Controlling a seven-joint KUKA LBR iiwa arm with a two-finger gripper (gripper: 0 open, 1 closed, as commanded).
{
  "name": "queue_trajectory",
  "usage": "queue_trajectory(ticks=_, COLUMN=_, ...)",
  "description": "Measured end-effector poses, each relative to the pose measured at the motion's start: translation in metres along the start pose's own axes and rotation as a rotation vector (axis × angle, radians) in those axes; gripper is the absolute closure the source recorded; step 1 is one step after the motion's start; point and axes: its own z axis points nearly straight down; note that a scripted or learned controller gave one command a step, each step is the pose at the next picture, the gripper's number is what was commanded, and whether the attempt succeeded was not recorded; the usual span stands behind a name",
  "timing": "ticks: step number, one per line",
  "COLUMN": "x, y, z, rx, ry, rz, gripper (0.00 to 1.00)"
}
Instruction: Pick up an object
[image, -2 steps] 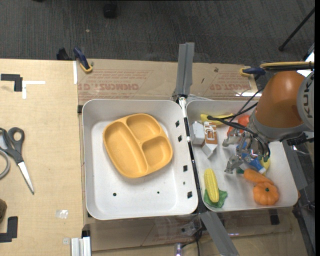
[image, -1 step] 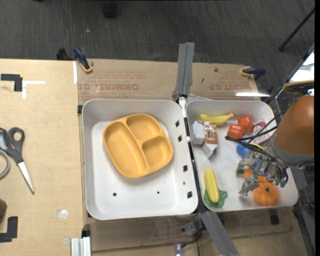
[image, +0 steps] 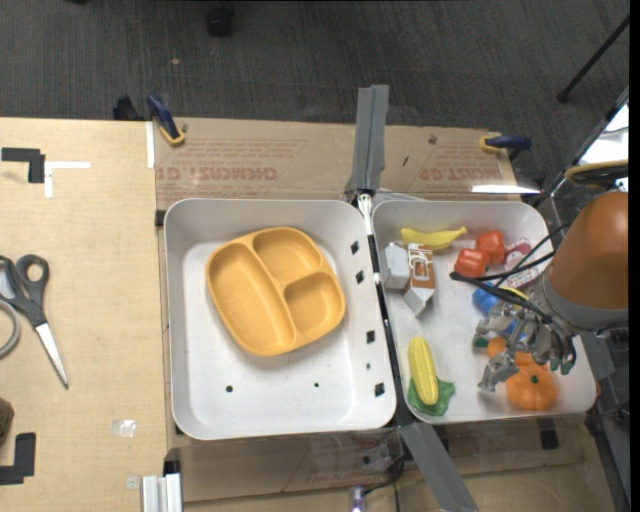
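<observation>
Orange plastic pumpkin (image: 531, 391) sits in the near right corner of the right bin (image: 470, 418), right beside the claw (image: 505, 368), which hangs just over its left edge. Whether the claw is released or clenched I cannot tell; wires and metal parts crowd the tip. Nothing reads as caught in it.

Judgement on handling: toy pumpkin looks light, hollow, hard-shelled, rounded and likely slick. A grip across its widest part should seat best; off-centre, it may squirt out toward the bin wall close by.

Outward from there: something orange and a blue piece (image: 487, 301) lie partly under the wrist, too hidden to name. Toy corn cob (image: 424, 371) on green husk lies to the left, near the front rim. Farther back: red pepper (image: 472, 262), banana (image: 434, 236), small carton (image: 421, 270).

Left bin (image: 190, 400) holds a yellow divided plate (image: 275, 290). Scissors (image: 38, 315) lie on the wooden surface (image: 80, 220), well apart.
</observation>
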Motion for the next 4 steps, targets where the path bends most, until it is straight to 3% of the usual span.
queue_trajectory(ticks=3, x=0.000, y=0.000, z=0.000, rx=0.000, ry=0.000, rz=0.000, gripper=0.00)
queue_trajectory(ticks=4, x=0.018, y=-0.003, z=0.000, rx=0.000, ry=0.001, rz=0.013, gripper=0.00)
